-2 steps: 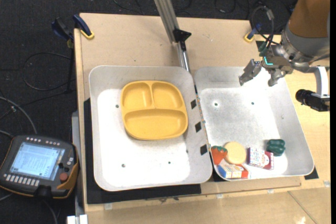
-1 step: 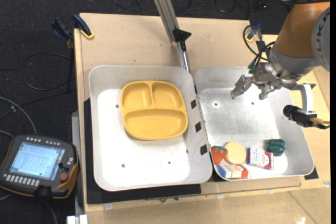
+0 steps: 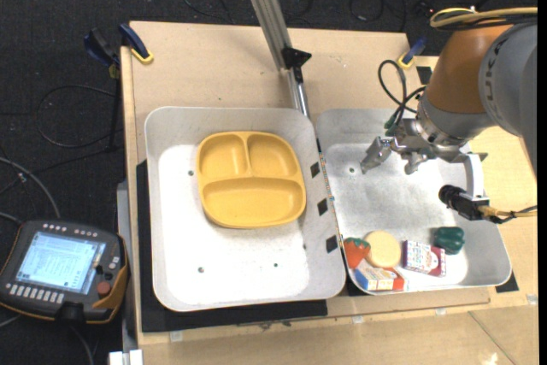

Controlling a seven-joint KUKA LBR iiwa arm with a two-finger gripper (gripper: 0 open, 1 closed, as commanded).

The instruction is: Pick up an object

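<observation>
The gripper [image 3: 395,156] hangs over the upper part of the right bin [image 3: 367,192], with the grey arm [image 3: 504,73] and its orange band [image 3: 461,68] reaching in from the right. Its two fingers [image 3: 374,155] stand apart, pointing down and to the left, and nothing lies between them.

All the loose things lie along the near edge of the right bin, well apart from the gripper. A round pale yellow object [image 3: 384,250] sits near the bin's near left corner, with a small red and orange piece [image 3: 355,252] touching its left side. A red and white packet [image 3: 376,278] lies just below the yellow one, at the bin's rim. To the right of the yellow object rests a small patterned box [image 3: 422,257], and beside that, further right, a dark green object [image 3: 450,238].

To the left of the right bin, the left bin [image 3: 171,209] holds a yellow divided plate [image 3: 251,179] with three compartments, lying in its upper middle.
</observation>
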